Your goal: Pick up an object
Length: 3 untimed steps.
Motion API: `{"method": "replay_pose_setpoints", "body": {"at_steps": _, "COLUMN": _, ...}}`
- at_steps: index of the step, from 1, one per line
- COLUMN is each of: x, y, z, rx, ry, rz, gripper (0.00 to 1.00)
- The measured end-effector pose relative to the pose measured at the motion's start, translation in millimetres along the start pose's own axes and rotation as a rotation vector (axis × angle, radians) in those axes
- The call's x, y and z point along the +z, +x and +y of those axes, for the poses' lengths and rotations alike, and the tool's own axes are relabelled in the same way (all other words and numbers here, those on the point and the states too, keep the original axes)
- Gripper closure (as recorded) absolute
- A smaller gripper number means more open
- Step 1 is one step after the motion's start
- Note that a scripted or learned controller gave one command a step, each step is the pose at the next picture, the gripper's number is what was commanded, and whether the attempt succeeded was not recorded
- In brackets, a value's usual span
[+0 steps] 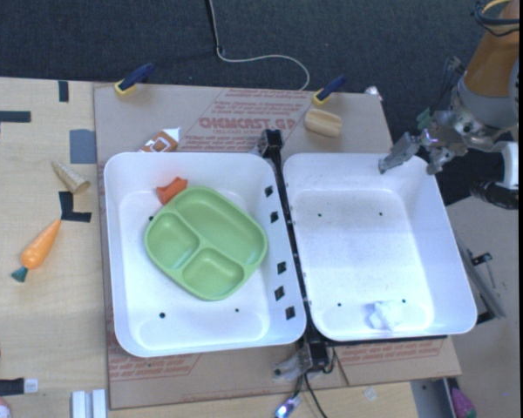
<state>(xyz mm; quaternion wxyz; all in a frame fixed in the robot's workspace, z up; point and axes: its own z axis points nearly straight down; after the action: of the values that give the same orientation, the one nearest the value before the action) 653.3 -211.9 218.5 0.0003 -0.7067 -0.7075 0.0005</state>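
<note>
**A:** What is there to pick?

**B:** In the left bin (122, 259), a green divided plate (206, 242) lies flat near the middle, with a small orange piece (170, 188) peeking out at its upper left edge, touching or tucked under it; I can't tell which. In the right bin (436, 233), a small pale crumpled object (381, 315) sits against the near wall.

**A:** And the gripper?

**B:** The gripper (416, 151) hangs over the far right corner of the right bin, well apart from all three. Nothing sits between the fingers; whether they are spread or closed, I can't tell from this angle.

**A:** Why there?

**B:** Probably parked clear, so the camera sees both bins unobstructed before a grasp. No pick looks begun.

**A:** Anything outside?

**B:** A toy carrot (38, 247) and a cone-like piece (70, 177) lie on the bench to the left, out of play.
</note>
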Motion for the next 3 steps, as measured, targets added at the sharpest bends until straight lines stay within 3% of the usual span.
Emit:
{"method": "replay_pose_setpoints", "body": {"at_steps": 1, "x": 141.7, "y": -11.5, "z": -50.3, "rx": 0.002, "ry": 0.007, "rz": 0.002, "gripper": 0.00}}
{"method": "replay_pose_setpoints", "body": {"at_steps": 2, "x": 133.7, "y": 34.2, "z": -2.3, "rx": -0.005, "ry": -0.004, "rz": 0.001, "gripper": 0.00}}
{"method": "replay_pose_setpoints", "body": {"at_steps": 3, "x": 123.5, "y": 31.4, "z": -4.1, "rx": -0.003, "ry": -0.002, "rz": -0.001, "gripper": 1.00}}
